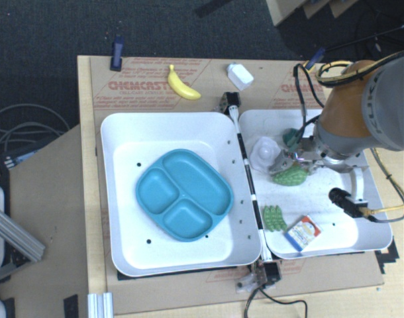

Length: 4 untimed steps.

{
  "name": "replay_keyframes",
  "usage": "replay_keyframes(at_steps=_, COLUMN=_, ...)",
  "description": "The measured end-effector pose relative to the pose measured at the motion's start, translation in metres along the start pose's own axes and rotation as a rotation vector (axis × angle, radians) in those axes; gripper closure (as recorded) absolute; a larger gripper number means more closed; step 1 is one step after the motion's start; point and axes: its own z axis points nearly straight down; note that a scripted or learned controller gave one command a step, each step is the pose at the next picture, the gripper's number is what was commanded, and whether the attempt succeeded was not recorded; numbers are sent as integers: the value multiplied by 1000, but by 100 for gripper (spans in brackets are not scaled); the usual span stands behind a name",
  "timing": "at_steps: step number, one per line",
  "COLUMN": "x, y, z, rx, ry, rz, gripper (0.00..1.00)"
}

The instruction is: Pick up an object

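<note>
One arm (361,111) reaching left, end effector (296,161) low

A banana (183,85) and a small white block (240,76) lie on the cardboard (149,85) beyond the bins; grey cables (20,134) coil far left.
</note>
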Motion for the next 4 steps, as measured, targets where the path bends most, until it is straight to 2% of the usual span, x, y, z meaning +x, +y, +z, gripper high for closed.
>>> replay_keyframes(at_steps=1, x=0, y=1, z=-11, rx=-4, ry=-1, rz=1, gripper=100)
replay_keyframes(at_steps=2, x=0, y=1, z=-11, rx=-4, ry=-1, rz=1, gripper=0)
replay_keyframes(at_steps=3, x=17, y=-43, z=0, rx=1, ry=0, rz=0, gripper=0)
replay_keyframes(at_steps=4, x=17, y=-42, z=-10, rx=-2, ry=0, rz=2, gripper=100)
